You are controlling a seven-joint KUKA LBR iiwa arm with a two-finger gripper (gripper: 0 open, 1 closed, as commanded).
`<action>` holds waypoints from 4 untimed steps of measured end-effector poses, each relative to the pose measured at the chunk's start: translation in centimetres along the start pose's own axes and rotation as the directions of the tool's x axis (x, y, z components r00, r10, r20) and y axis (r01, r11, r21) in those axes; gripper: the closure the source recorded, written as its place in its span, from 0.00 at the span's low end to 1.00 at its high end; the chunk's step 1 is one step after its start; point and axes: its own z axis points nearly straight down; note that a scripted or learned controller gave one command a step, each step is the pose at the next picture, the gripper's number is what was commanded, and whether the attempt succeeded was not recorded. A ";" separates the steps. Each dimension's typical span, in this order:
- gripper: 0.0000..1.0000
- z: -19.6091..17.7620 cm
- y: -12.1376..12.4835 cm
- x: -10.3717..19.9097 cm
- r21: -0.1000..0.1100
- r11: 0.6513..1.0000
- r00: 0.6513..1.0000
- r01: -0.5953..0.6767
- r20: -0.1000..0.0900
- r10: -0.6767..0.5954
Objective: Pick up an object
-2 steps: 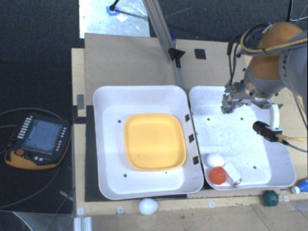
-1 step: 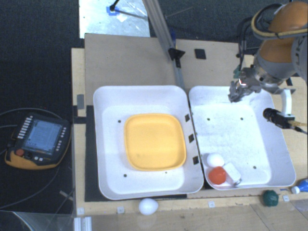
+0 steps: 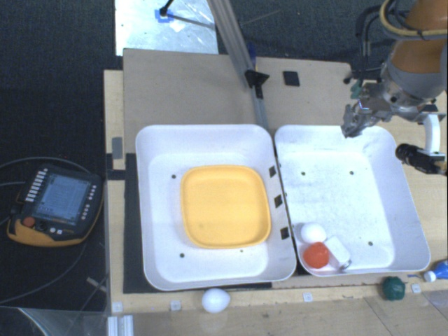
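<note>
We take the likeliest things to pick to be the three small objects crowded into the near left corner of the right bin (image 3: 392,187): a white ball (image 3: 312,232), an orange ball (image 3: 316,255) touching it on the near side, and a small white block (image 3: 338,251) pressed against the orange ball's right. All three look light and rigid, though at this size we cannot tell their material for sure. The balls are smooth and round, so we judge they would roll or squirt out from a pinch that is off centre; fingers should close across the widest part, straight down. The block offers flat sides and looks the surer hold, but the bin wall and the orange ball hem it in. The white ball has the most open space on its far side.

The left bin (image 3: 157,187) carries a yellow plate (image 3: 225,206), lying flat at its middle, shallow and hard to pinch except at the rim. Outside the bins, a white egg-shaped thing (image 3: 215,299) lies on the bench just before the left bin, and a dark green ball (image 3: 393,288) sits near the right bin's front corner.

The gripper (image 3: 353,126) hangs over the far edge of the right bin, well apart from the cluster; whether it is parted or closed we cannot tell, and nothing is seen in it.
</note>
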 end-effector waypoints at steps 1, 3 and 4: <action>1.00 0.7 -0.8 4.8 0.004 1.000 1.000 0.003 -0.001 -0.003; 1.00 2.7 0.3 14.1 0.004 1.000 1.000 0.003 -0.001 -0.003; 1.00 4.3 0.5 19.2 0.005 1.000 1.000 0.003 -0.001 -0.003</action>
